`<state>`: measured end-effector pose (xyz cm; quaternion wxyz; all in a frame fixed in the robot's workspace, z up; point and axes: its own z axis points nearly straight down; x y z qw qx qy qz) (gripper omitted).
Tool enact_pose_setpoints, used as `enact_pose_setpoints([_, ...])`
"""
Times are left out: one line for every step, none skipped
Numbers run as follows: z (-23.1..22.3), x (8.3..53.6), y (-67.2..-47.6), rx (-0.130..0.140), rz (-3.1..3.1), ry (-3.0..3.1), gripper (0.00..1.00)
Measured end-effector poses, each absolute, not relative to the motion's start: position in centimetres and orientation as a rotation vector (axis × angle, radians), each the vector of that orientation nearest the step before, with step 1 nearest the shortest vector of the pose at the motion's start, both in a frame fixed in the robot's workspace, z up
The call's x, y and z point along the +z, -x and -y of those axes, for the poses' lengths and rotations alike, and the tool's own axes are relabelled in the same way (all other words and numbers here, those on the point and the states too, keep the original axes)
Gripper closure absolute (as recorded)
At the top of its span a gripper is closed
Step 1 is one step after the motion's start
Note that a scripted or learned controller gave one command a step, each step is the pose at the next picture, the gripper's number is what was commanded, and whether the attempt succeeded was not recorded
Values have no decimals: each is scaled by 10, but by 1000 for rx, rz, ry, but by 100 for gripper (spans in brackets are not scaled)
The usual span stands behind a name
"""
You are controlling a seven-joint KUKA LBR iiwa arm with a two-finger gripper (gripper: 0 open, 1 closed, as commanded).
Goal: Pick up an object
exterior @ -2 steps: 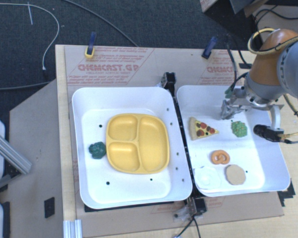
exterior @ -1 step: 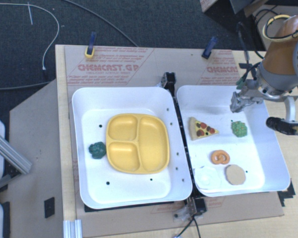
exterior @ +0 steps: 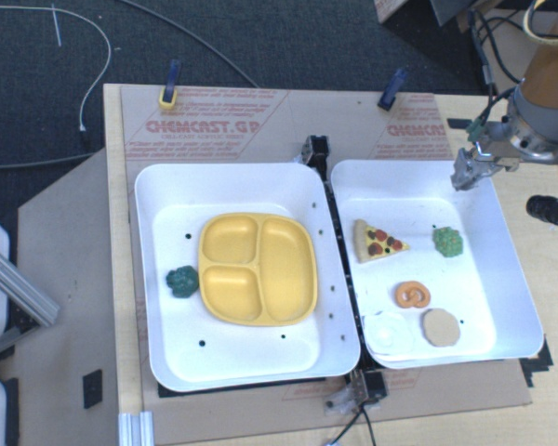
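jaws (exterior: 467,170): can't tell if wide or narrow, nothing seen between them, hovering over far right rim of right bin (exterior: 511,277) | step: approach, no grasp yet | candidates: broccoli (exterior: 448,242) closest, pizza slice (exterior: 378,241), pretzel (exterior: 412,295), cookie (exterior: 440,327) near edge | next: come nearer and left, drop onto broccoli

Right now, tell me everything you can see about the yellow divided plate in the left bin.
The yellow plate is a rounded-square tray that looks like smooth plastic, moulded into three compartments: two smaller ones on its left side, one long one on its right. All three hold nothing. It lies flat, slightly rotated, near the middle of the left bin. A dark green broccoli-like piece sits right at its left edge, close enough that contact cannot be judged.
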<state>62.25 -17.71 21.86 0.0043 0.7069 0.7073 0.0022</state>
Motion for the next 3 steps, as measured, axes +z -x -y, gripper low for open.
enact_pose_setpoints([177,264,-624,6,-2219,-2216,100])
enact_pose_setpoints([132,264,-594,0,-2228,-2220,100])
enact_pose_setpoints([78,248,-574,-1,-2231,-2220,100])
